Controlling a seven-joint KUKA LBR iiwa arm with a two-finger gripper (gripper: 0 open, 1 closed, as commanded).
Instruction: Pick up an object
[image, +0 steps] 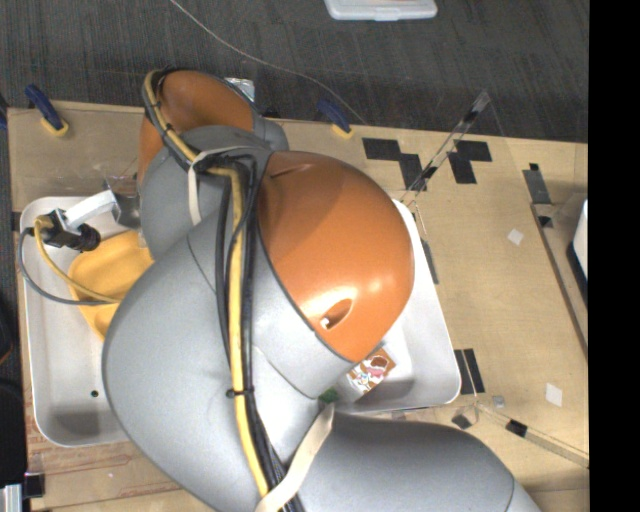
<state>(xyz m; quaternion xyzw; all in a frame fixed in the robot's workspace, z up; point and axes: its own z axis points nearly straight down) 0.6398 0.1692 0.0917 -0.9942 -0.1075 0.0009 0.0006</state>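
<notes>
Looming over two shallow white bins, a smooth grey arm (190, 380) with a glossy orange band (335, 255) covers much of the worktop (500, 270), a pale tan board printed with black squares and bars. Yellow and black cables (238, 300) run down the arm's rounded casing, tied with a pale strap.

The end effector (118, 200) sits over the far end of the left bin (40, 400), nearly all of it behind the arm's bulk; whether it is open or closed cannot be told. The yellow object (105, 280), matte and soft-looking with a rounded, folded outline, lies in the left bin just beside the end effector. Its right side is cut off by the arm, and whether the two touch cannot be made out. A small dark speck (95, 393) marks the bare bottom of the same bin, nearer the camera.

The right bin (445, 365) shows as a rounded corner and a strip of rim past the orange band. At its near edge a small white packet (371, 370) with red print peeks from under the arm, too small to read. A green scrap (327, 397) beside it is too slight to identify.

Blue clamps (45, 110) grip the board's far edge. Beyond them lies dark ribbed carpet (120, 40), with a white tray (380, 8) cut off by the top edge.
</notes>
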